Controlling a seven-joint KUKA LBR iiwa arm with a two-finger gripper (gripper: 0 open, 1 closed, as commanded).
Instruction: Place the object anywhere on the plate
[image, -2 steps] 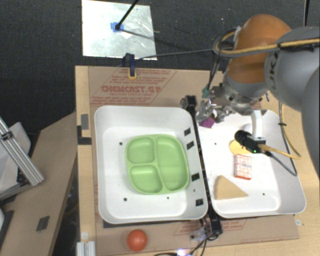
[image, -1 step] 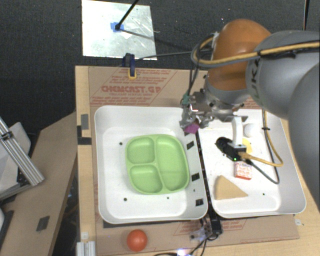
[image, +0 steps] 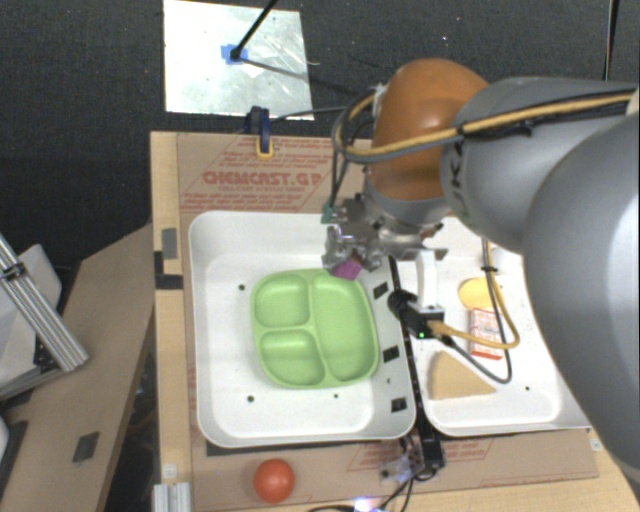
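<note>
Near the frame's centre, the gripper (image: 347, 258) hangs over the upper right corner of the green plate (image: 315, 330), its fingers clamped on a small purple object (image: 347, 268). The object sits directly above the plate's rim, so release seems to need only a slight shift toward lower left.

arm (image: 560, 170): broad, smooth grey casing
band (image: 425, 125): glossy orange dome beside the grey casing
cable (image: 520, 115): yellow-and-black, running along the arm's casing
</note>
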